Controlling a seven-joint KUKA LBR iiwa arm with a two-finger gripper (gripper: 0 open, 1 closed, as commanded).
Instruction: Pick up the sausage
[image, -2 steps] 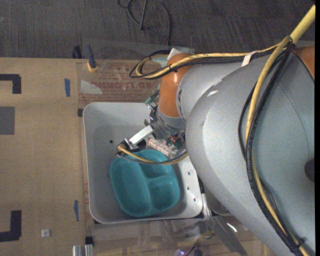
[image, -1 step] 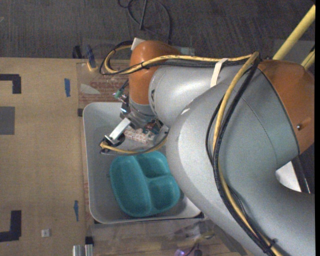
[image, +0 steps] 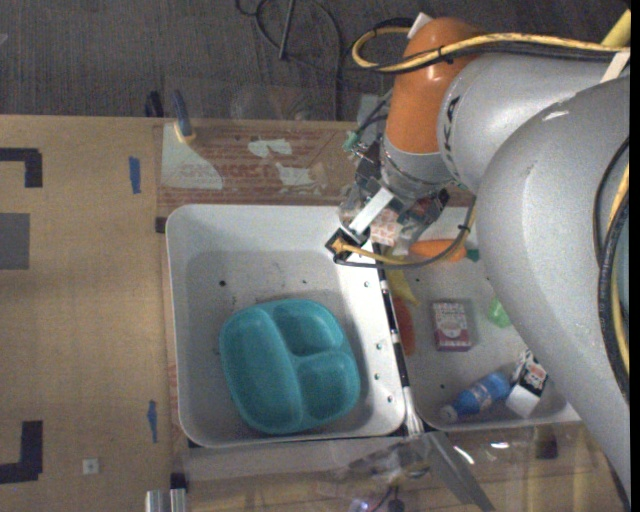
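The pincer (image: 385, 225) is poised over the right white bin (image: 440, 385); its grip state cannot be told. The slim red-orange sausage (image: 403, 322) is judged not yet lifted.

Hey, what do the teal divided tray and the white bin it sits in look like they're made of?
The teal divided tray looks like moulded plastic: uniform colour, rounded compartments, a soft matte sheen. The left white bin also looks like plastic, though painted metal is possible: smooth walls, rounded corners, faint scuffs and dark specks on its floor.
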